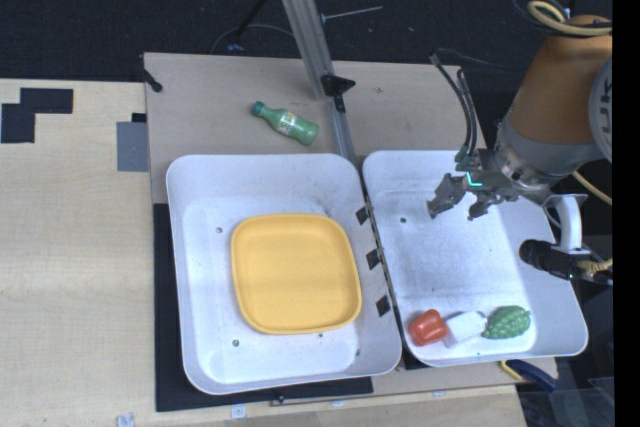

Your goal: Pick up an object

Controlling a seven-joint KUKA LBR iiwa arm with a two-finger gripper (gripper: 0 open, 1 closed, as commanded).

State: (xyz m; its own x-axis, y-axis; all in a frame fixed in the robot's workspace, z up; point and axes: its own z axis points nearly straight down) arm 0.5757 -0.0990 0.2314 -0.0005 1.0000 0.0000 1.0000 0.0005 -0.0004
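My gripper [462, 206] hangs over the upper middle of the right bin [440, 260], its two dark fingers spread apart with nothing between them. At the bin's near edge lie a red pepper-like object [428, 326], a small white object [465, 325] and a green bumpy object [507, 322], side by side. All three sit well below the gripper in the view, apart from it.
The left bin [200, 185] holds a yellow square plate [296, 272]. A green bottle [286, 122] lies on the bench behind the left bin. An aluminium post [308, 20] rises between the bins at the back. Black clips [372, 258] mark the bins' shared edge.
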